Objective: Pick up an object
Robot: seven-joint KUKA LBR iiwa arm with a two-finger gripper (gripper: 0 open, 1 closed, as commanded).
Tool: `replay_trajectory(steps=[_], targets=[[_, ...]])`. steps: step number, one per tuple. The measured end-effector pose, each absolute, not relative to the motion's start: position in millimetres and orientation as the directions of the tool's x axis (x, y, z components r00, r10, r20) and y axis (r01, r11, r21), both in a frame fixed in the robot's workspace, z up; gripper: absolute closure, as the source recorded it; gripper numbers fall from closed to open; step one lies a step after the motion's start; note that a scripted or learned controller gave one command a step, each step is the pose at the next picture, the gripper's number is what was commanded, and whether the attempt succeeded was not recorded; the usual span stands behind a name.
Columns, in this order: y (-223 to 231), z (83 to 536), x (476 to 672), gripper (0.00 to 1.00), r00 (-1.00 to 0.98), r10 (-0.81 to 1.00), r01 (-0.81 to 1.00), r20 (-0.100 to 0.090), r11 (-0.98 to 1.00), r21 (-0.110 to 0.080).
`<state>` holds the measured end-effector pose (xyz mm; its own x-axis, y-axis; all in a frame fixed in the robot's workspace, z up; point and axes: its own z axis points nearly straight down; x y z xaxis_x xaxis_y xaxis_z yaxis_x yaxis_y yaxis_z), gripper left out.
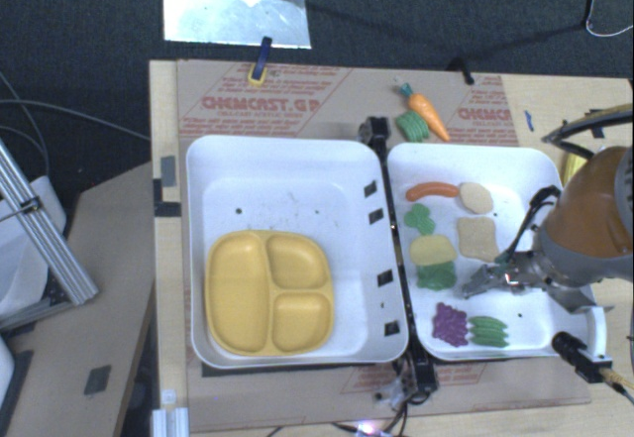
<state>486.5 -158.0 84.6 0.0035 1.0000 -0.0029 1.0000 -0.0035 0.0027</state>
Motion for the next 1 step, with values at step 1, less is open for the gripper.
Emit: replay_trajectory(steps=[1], targets=[[-209.8,84.9,486.6,0.0,0.003,1.0,1.0,-0.003,-0.003,0.003]])
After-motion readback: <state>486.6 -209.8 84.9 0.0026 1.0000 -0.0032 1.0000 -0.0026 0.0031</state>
